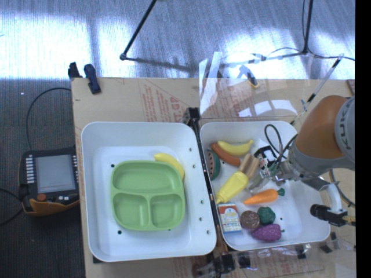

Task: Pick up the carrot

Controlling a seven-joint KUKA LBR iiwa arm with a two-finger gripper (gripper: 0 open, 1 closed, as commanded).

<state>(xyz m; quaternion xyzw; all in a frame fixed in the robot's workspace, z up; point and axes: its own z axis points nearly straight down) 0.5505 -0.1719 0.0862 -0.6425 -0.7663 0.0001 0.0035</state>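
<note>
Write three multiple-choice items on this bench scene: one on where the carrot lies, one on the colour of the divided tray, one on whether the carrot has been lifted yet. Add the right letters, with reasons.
1. Where is the carrot?
A. In the right bin
B. On the green tray
C. On the floor beside the bench

2. What colour is the divided tray in the left bin?
A. Red
B. Green
C. Blue

3. What is the state of the carrot?
A. Raised in the air above the bins
B. Set in a tray compartment
C. Lying on the bin floor, not yet lifted

Key: 1 A, as the carrot lies in the right bin among the other toy foods, just below the gripper. 2 B, as the three-compartment tray is light green. 3 C, as the carrot rests flat on the white floor beside the yellow bottle.
</note>
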